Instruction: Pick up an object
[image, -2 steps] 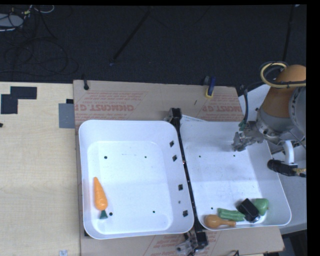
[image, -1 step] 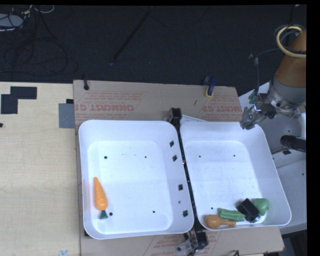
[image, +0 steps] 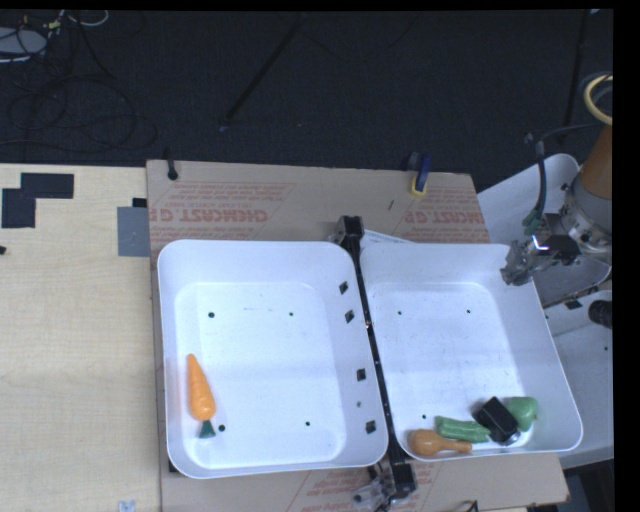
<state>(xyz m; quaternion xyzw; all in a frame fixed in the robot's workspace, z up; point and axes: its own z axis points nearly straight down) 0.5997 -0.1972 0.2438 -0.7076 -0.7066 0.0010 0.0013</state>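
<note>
My gripper (image: 520, 266) hangs at the right bin's (image: 470, 270) far right rim, its grasp impossible to judge, well apart from the toy carrot (image: 200, 390) in the left bin (image: 250, 262), seemingly light, stiff and slick, best pinched mid-body.

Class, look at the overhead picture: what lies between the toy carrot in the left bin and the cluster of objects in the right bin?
In the camera view, between the carrot and the cluster lie bare white bin floor and the black divider.

Arm (image: 590, 190) is seen entering from the right, upper area. Gripper (image: 522, 262) is held low, pointed left. Nothing is gripped.
</note>
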